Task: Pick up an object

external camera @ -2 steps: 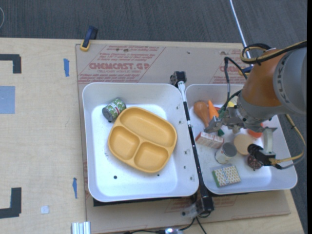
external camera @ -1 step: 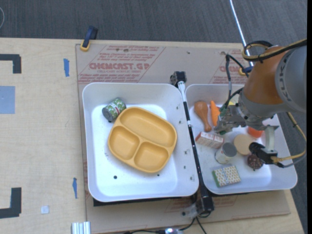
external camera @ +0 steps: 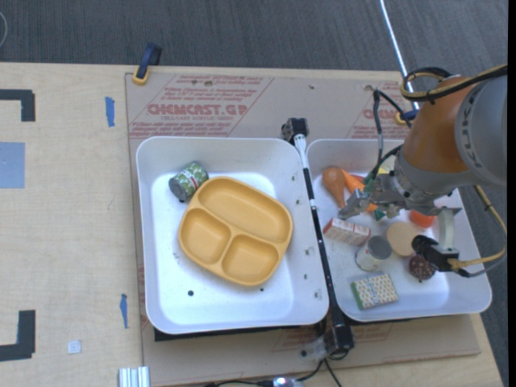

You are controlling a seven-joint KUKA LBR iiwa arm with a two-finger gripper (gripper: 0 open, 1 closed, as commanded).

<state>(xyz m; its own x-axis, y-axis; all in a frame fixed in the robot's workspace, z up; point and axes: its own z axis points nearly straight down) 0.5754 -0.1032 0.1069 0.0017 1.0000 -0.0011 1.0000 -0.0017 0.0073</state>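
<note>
The gripper (external camera: 360,205) is seen low inside the right-hand shallow white bin (external camera: 476,301), at the end of the grey arm with its orange band (external camera: 435,135). Whether anything is held cannot be told from this view, since the metal parts are crowded against the clutter.

The relation that matters is judged to be this: a small red-and-white carton (external camera: 347,232) lies just below and slightly left of the gripper, nearly touching it, with its long axis running roughly left to right at a slight tilt. An orange carrot-shaped toy (external camera: 336,181) lies just on the far side of the gripper, its long axis slanted from far-left to near-right. Either could be taken as the object to be picked.

Further right and nearer in the same bin are found a grey round can (external camera: 372,253), a tan disc (external camera: 400,238), a dark brown lumpy ball (external camera: 420,268) and a green-speckled flat sponge (external camera: 375,290).

In the left-hand shallow white bin (external camera: 153,297) a yellow three-compartment plastic plate (external camera: 235,230) is set, its compartments bare, with a green-labelled small tin (external camera: 188,181) lying just beside its far-left edge. Both bins rest on the worktop (external camera: 64,240).
</note>
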